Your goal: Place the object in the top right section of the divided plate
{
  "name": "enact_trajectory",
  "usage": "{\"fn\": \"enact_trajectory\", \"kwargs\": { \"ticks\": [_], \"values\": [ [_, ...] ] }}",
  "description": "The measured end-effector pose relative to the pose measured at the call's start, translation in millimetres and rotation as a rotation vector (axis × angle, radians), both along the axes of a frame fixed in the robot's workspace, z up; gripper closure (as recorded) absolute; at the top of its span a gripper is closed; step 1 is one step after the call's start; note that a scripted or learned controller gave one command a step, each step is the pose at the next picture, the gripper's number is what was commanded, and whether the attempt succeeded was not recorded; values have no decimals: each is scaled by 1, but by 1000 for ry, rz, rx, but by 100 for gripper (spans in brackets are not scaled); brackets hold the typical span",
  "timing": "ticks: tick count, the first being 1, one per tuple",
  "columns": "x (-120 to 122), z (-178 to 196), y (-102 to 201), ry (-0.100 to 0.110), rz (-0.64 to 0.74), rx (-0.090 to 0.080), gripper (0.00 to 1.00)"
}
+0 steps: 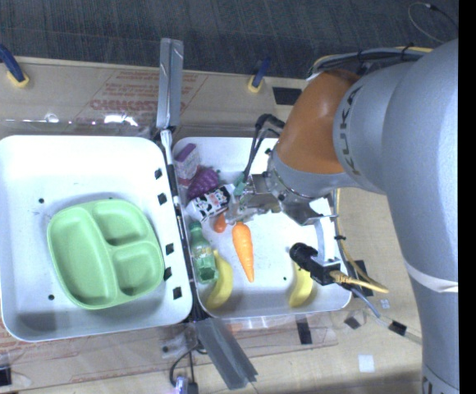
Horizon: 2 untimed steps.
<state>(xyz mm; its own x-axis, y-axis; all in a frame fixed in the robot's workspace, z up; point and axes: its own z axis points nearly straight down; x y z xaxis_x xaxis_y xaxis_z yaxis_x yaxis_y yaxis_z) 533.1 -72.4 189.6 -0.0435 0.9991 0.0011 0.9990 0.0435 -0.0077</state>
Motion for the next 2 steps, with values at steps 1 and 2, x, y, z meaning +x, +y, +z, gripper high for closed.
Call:
{"fn": "enact_trajectory", "kwargs": {
  "ticks": [1, 2],
  "values": [
    [-41, 31, 82, -1, -31, -1, 100],
    [-58, 0, 168, -1, 122, -1, 100]
  ]
}}
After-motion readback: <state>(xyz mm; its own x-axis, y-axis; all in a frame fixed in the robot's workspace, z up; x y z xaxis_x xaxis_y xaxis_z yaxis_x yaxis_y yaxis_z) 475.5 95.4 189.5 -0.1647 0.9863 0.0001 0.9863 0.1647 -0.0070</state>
